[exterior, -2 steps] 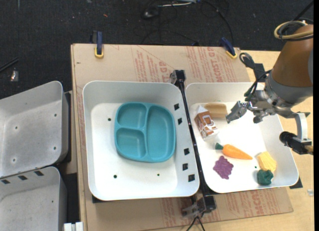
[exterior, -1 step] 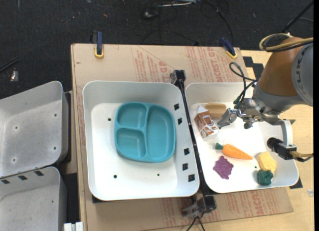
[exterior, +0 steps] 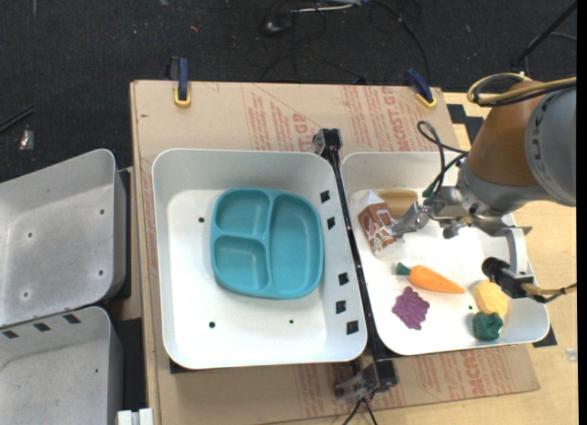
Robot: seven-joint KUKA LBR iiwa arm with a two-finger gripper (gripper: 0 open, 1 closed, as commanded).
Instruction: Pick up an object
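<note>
The likeliest target is the brown-and-white packet (exterior: 378,221), lying against the upper left wall of the right bin (exterior: 459,344), just beside the divider between the two bins. The gripper (exterior: 410,220) sits right at the packet's right edge, and from where I stand I cannot tell whether it is apart or together, nor whether it has any of the wrapper. I wouldn't call that a hold.

That is the first worry. The packet looks soft and crinkly, and it is wedged near the bin wall, so a grasp at the very edge could pinch only a corner of the wrapper and let it slip free on the lift. A push instead of a pinch could shove it harder against the wall.

A little below lies a toy carrot (exterior: 435,278), with a purple bunch of grapes (exterior: 411,307) beneath it, a yellow piece (exterior: 491,298) and a green piece (exterior: 487,325) toward the lower right corner. These are near one another, and the arm (exterior: 518,152) hangs over that side of the bin; a low sweep could knock the carrot or drag the cable across the small toys.

The left bin (exterior: 183,184) holds a teal divided tray (exterior: 268,242), well apart from the action. Both bins rest on the cardboard-covered worktop (exterior: 238,116).
</note>
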